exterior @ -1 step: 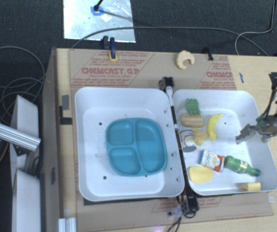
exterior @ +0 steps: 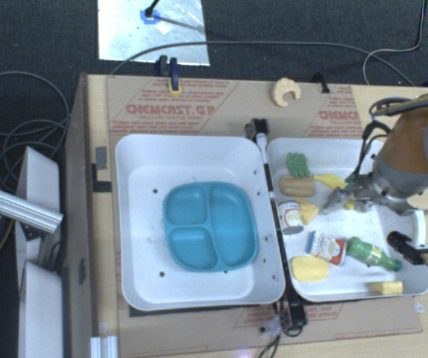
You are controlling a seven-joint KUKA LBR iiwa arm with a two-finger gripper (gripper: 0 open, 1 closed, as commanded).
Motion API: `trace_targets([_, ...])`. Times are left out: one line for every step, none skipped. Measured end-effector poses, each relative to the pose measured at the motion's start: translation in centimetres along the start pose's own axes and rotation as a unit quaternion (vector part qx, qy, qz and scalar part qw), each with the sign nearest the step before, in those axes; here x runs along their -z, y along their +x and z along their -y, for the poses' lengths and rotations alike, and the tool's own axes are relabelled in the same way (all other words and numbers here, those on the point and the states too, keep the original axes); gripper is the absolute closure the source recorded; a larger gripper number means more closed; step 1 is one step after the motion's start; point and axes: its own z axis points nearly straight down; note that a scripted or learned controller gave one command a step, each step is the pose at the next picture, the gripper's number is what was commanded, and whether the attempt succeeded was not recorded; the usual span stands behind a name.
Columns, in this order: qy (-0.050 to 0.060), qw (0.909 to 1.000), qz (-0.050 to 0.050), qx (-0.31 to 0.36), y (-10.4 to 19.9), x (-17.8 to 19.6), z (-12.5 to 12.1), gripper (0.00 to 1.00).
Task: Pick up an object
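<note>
Camera view: left bin (exterior: 136,200) holding blue tray (exterior: 210,225), right bin (exterior: 415,278) holding toy foods, gripper (exterior: 338,198) hovering there, finger state unclear.

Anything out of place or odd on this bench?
One thing: a tan croissant-shaped toy lies on the cardboard behind the right bin, apart from the other items. The blue divided plate sits slightly askew in the left bin.

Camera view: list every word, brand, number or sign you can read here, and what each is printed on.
"CHEMCAST GP": red print on the brown board under the bins, at its far left.
The same red print at far right: partly cut off.
Small red-and-white packet in the right bin: label too small to read.
</note>
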Motion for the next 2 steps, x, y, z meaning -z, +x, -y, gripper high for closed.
trace_targets([0.000, 1.0000, 0.000, 0.000, -0.2, 0.1, -5.4, 0.00])
trace_targets([-0.002, 1.0000, 0.001, 0.002, -0.2, 1.2, -5.5, 1.00])
